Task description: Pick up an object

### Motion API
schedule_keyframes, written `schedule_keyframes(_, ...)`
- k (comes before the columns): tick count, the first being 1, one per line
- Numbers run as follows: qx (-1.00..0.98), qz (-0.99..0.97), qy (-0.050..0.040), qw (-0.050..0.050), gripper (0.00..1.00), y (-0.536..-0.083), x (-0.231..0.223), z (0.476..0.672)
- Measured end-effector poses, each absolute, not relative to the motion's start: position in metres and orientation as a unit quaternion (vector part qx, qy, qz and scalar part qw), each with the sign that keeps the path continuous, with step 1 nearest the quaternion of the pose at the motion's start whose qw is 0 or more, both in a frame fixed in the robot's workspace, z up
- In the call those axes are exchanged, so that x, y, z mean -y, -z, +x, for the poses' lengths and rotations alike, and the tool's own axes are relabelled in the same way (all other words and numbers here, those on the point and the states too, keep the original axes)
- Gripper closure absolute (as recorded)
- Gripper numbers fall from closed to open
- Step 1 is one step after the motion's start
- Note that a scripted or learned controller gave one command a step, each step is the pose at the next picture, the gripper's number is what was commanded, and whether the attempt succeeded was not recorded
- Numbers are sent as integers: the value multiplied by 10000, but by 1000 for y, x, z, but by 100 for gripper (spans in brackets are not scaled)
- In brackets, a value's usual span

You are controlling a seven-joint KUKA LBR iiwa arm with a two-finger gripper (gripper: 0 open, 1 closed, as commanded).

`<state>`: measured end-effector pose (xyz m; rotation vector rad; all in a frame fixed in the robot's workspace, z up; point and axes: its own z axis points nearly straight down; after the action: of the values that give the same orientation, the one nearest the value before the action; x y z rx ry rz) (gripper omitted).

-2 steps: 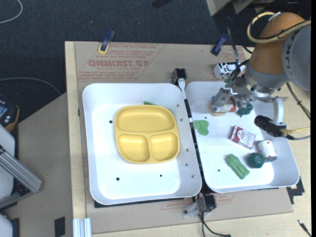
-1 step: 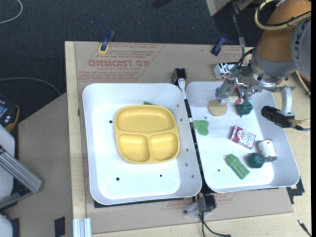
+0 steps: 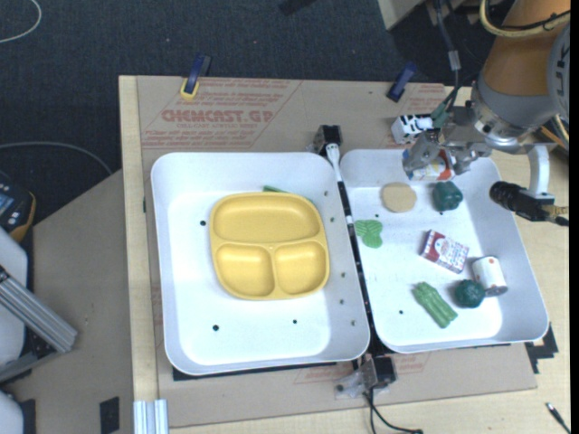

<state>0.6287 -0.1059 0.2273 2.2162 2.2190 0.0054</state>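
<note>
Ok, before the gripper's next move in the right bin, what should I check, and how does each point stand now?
1. Gripper over the right white bin: ok.
2. Object between its fingers: cannot tell.
3. Round tan disc and dark teal lump close below the gripper: ok.
4. Those two apart from each other: ok.
5. Red and white packet lying apart from its neighbours: ok.
6. Yellow three-compartment plastic tray in the left bin, away from the arm: ok.
</note>
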Motion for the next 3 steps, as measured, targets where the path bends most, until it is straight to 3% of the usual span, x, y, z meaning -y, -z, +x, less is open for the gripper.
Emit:
schedule_keyframes(1, -7077, 7065, 11, -25, 100, -236, 78, 585)
schedule_keyframes(2, -7078, 7064, 11, -21, 100, -231, 58, 571)
schedule_keyframes(3, -7067, 7075, 11, -15, 100, -230, 66, 558)
